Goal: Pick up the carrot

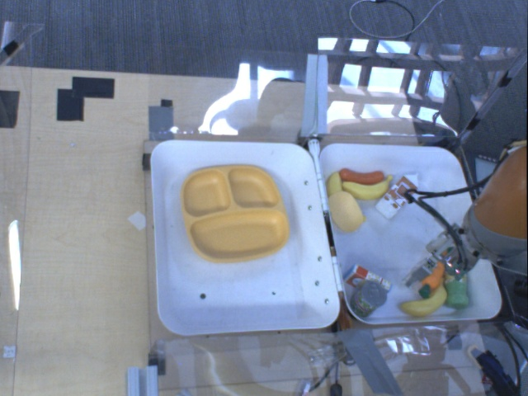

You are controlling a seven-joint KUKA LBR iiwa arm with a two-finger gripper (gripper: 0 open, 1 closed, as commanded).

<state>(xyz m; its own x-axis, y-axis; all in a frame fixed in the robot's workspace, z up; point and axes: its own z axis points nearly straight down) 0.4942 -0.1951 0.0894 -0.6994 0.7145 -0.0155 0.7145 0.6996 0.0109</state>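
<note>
Pale wooden bench held two glossy white bins, the left bin [173, 304] bearing a smooth yellow three-part tray [235, 213], the right bin [388, 246] holding bananas and the small orange carrot [432, 280], which sat between the closed-in fingers of the gripper [440, 264], partly hidden.

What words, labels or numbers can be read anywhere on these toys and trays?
None can be read.
Small white packet with red-brown print in the right white bin: print too blurred to read.
Round grey tin can with a red-and-white label: label too small to read.
Black square marks on the wooden bench: shapes, not letters.
</note>
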